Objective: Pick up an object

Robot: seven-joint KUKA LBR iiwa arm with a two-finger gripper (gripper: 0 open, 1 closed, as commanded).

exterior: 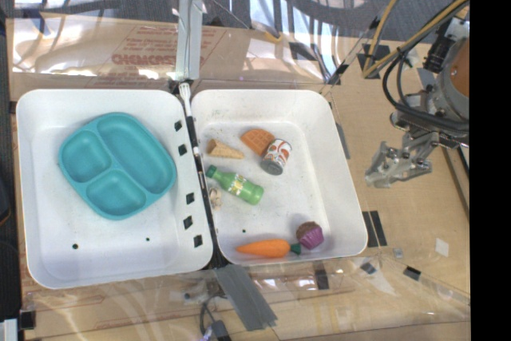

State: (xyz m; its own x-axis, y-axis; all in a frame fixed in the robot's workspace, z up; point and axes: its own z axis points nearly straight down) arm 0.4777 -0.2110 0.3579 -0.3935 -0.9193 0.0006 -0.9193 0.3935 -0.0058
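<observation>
Hovering over the bare brown surface [415, 235] at 3 o'clock of the right bin, the grey metal two-finger gripper [397, 169] hangs with nothing between its jaws; how wide they stand, cannot tell at this angle. Grey arm [435, 104] with black and yellow cables comes in from 3 o'clock.

Right shallow white bin [339, 172] sits just beside the gripper, apart from it. Inside: purple round vegetable-like toy [310, 235] at 5 o'clock, touching or nearly touching the orange plastic carrot [264, 248] lying along the 6 o'clock wall. Small red-and-white can [276, 156] on its side near centre, touching an orange waffle-patterned piece [256, 140] at its 10 o'clock. Tan cone-shaped piece [224, 148] at 9 o'clock of that. Green plastic bottle with yellow cap [236, 184] lying below, tilted.

Left shallow white bin [48, 235] holds a teal three-compartment plastic plate [116, 164], tilted, near centre.
</observation>
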